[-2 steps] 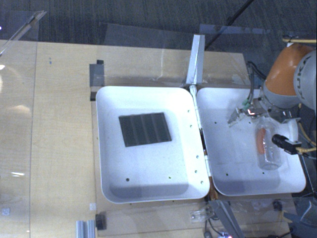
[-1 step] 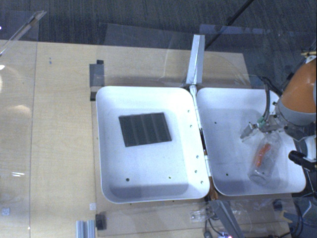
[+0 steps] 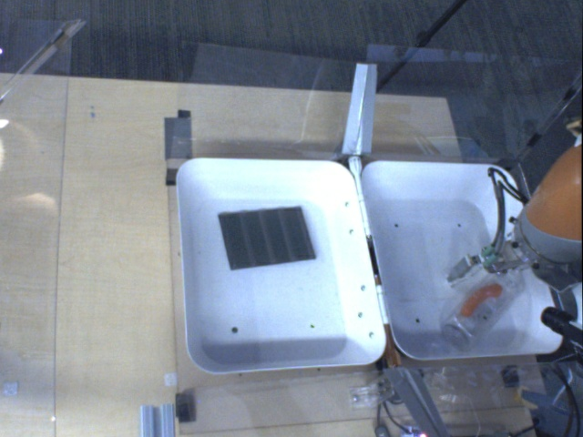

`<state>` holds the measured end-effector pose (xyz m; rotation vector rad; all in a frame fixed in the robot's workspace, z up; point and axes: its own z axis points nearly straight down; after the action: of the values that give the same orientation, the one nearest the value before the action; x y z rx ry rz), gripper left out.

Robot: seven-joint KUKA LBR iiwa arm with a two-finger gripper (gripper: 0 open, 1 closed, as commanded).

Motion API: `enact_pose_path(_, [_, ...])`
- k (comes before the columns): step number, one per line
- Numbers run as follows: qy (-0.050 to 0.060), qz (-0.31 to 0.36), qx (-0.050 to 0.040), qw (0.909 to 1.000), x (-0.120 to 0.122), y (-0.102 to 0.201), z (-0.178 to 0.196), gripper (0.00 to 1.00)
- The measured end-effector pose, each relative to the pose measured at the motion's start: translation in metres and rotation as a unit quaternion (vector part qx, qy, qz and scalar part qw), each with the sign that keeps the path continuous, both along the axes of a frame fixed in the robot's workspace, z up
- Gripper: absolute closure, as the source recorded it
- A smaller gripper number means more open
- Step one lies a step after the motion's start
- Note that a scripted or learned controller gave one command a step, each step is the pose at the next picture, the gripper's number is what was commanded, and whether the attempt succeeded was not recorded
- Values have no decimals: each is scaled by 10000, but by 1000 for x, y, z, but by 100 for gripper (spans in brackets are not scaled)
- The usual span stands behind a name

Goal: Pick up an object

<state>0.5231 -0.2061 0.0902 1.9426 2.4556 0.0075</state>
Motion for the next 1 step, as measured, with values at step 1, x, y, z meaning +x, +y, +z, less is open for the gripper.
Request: enact_pose_path(1, [-30, 536, -15, 9986, -30, -1, 0, 0])
